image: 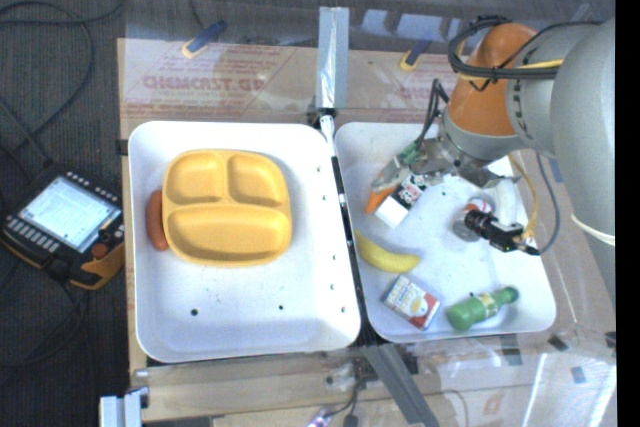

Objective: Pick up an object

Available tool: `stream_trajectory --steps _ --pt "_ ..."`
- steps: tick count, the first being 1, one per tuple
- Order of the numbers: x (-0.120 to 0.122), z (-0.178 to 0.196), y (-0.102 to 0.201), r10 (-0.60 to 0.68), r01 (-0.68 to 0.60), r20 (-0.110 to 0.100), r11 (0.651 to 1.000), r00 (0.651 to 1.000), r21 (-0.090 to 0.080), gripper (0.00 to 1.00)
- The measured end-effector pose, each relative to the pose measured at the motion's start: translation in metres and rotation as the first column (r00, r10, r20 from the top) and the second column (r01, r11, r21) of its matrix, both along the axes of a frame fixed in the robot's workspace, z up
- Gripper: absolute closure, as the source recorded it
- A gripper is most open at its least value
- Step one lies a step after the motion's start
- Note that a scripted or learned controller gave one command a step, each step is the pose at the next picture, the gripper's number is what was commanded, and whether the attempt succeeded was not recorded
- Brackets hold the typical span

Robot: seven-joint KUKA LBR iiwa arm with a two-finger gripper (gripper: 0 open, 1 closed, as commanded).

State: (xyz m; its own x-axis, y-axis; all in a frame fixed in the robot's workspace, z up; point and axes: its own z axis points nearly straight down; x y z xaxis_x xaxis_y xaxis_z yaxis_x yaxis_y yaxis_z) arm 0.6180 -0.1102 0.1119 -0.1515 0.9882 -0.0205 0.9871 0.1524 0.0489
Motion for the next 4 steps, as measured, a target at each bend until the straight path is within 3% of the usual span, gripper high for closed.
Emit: stream_trajectory --steps 1,2,3,4 --pt "-0.002 0.000 0.002 0.003 -0.003 0.005 1.000 1.000 -0.005 0.00" --pt "-0.001 0.000 -0.001 0.156 -0.156 -0.004 0.988 0.988 -0.015 0.00" --pt "0.005 0.018 0.005 0.162 -0.162 0.013 0.987 0.987 -0.008 1.00" --pt "0.004 0.017 0.006 0.162 -0.162 0.010 0.987 0.987 -0.007 0.00"
